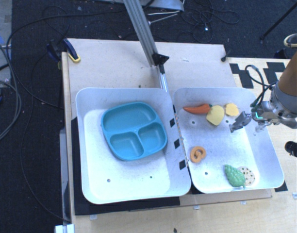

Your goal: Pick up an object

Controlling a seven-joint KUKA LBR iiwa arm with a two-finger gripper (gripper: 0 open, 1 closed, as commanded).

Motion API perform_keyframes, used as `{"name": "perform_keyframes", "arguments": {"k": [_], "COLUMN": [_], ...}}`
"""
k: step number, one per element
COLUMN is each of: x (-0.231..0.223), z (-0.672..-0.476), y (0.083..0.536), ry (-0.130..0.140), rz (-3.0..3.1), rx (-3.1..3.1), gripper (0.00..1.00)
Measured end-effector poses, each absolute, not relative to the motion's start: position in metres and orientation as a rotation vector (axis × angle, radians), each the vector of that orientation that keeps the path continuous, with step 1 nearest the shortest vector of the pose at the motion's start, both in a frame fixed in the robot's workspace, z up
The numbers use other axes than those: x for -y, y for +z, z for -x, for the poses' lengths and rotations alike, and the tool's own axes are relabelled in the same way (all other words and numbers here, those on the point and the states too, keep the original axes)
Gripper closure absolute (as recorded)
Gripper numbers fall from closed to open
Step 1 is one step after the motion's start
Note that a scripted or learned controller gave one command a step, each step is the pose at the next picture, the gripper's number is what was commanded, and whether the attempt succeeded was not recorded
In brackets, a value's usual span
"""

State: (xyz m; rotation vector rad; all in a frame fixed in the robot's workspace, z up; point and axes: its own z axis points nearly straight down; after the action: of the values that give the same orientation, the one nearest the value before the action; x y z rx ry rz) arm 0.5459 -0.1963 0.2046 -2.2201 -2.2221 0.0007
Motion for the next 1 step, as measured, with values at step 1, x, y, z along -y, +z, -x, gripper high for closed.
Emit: {"name": "perform_keyframes", "arguments": {"k": [1], "x": [0.1963], "z": [-0.5461], "y": [0.2047], "ry": [0.0], "rz": [2.22], "rx": [2.223], "gripper": [0.0]}}
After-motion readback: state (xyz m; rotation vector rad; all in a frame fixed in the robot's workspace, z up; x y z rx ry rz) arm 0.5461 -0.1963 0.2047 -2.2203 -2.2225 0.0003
